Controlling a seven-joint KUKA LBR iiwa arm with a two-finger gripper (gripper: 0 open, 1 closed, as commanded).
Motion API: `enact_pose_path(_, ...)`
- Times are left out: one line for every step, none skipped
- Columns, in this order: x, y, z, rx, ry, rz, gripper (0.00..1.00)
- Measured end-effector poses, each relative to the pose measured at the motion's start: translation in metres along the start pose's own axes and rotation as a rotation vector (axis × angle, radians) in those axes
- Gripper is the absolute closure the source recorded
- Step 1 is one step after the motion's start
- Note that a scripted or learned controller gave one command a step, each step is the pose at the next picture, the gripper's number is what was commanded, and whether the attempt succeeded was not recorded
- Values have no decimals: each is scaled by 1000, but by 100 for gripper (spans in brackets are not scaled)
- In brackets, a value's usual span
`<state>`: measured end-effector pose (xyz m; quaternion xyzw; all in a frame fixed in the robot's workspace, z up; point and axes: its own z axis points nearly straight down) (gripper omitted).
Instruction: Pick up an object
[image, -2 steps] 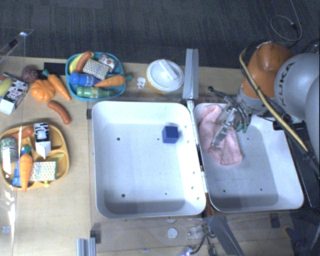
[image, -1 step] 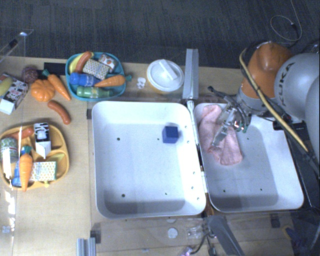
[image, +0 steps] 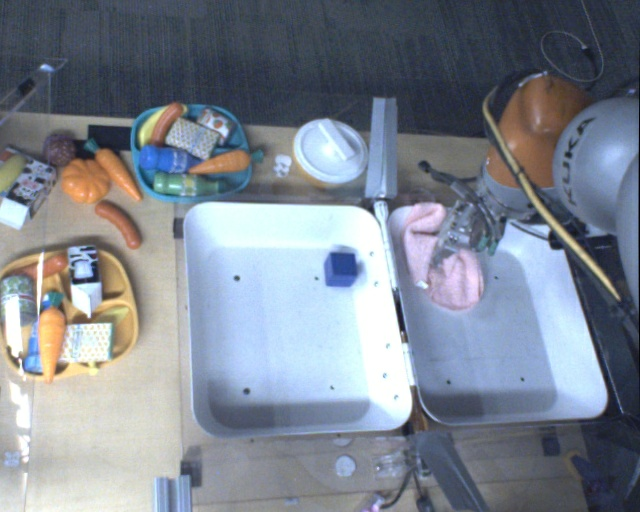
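In the right bin (image: 520, 390), toward the upper right of the frame, the gripper (image: 455, 243) sits down on a crumpled pink cloth (image: 445, 268), its state impossible to tell, and the cloth looks light, limp and best pinched at a raised fold

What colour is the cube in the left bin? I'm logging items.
Blue; the cube shows clearly in the camera view.
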<state>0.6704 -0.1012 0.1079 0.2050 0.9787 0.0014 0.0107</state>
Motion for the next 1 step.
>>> enact_pose_path(-1,-38,-79,4,11,-96,100)
